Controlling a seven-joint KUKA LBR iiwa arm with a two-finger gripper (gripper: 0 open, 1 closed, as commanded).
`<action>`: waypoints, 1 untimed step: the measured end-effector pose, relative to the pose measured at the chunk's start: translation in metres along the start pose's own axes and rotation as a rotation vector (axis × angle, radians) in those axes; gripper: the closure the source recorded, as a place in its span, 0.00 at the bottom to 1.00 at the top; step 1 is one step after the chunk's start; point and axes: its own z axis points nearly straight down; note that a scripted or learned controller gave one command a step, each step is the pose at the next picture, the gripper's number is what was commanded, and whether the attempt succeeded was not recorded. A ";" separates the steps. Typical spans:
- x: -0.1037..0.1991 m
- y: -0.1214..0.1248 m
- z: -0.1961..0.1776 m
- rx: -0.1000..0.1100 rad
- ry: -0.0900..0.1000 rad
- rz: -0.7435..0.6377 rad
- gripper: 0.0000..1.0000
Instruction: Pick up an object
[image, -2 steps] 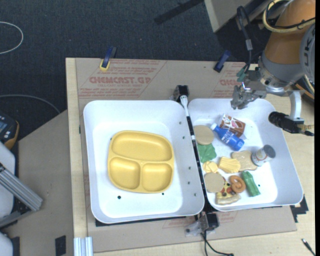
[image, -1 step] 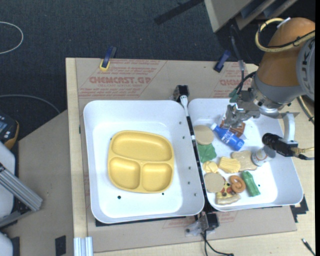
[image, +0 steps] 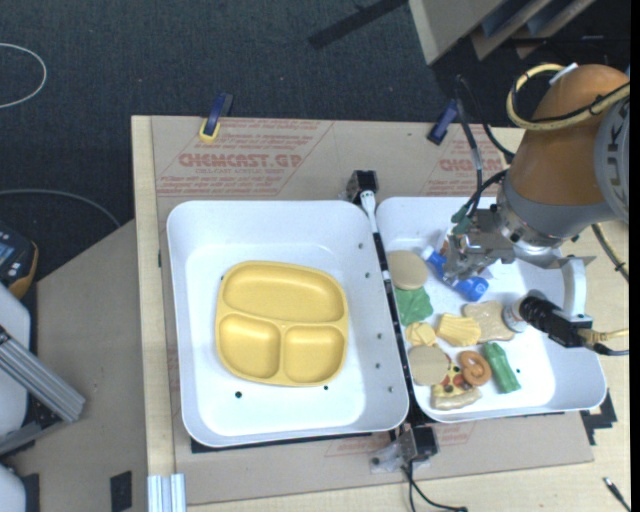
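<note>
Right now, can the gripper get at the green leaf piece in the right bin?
Probably yes. The green leaf piece lies uncovered near the bin's left wall, just left of the gripper, though a tan round piece crowds it.

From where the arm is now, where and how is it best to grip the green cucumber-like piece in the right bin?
Grip the green piece across its narrow middle, coming straight down from above. It lies flat and elongated, running diagonally near the bin's front right, so the fingers should close across its short width. The doughnut crowds its left side; its right side looks freer.

Just the one fixed cam up high, angled down over the bench (image: 300, 150), bins (image: 190, 300) mid-frame, arm (image: 570, 130) entering from 2 o'clock.
</note>
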 end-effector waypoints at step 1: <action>0.031 -0.040 0.006 0.002 0.001 -0.003 1.00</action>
